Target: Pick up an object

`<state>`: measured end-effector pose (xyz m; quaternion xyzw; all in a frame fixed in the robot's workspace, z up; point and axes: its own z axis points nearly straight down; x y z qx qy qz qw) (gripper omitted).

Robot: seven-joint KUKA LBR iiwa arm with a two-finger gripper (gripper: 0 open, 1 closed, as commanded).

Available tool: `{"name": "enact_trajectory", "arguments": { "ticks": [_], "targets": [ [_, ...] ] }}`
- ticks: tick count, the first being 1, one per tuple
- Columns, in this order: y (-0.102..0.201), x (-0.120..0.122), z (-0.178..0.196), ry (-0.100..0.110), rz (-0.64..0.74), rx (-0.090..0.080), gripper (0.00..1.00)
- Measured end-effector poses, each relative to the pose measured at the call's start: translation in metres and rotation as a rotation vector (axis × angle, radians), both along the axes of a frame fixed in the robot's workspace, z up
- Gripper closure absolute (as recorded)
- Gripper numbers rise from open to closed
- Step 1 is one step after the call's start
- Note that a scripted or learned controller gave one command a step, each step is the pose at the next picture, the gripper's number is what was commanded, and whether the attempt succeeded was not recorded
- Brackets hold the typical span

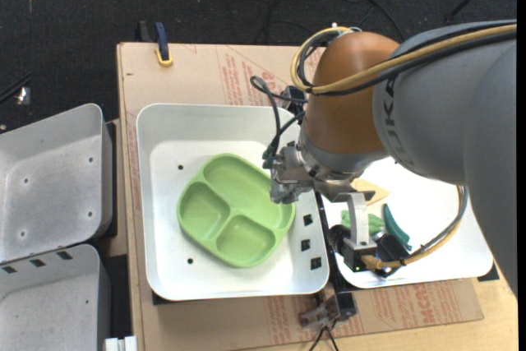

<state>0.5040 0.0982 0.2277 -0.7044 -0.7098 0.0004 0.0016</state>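
A light green divided plate (pixel 230 214) with three compartments lies in the left white bin (pixel 160 177), tilted slightly toward the bin's right wall. My gripper (pixel 282 187) hangs low over the plate's right rim, under the big orange and grey wrist, which hides the contact point. In the right bin (pixel 472 247) I see small items close to the divider: a light green piece (pixel 371 223), a teal piece (pixel 396 231) and a tan piece (pixel 371 194). The arm covers most of that bin.
Both bins rest on a cardboard-covered bench (pixel 214 66) with a blue and yellow clamp (pixel 163 45) at its back left. White perforated panels (pixel 49 168) stand off the bench to the left. Cables trail around the wrist.
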Motion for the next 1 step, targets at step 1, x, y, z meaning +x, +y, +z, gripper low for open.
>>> {"name": "enact_trajectory", "arguments": {
  "ticks": [1],
  "targets": [
    [-0.0033,0.0008,0.0005,-0.002,-0.007,-0.002,0.00]
  ]
}}
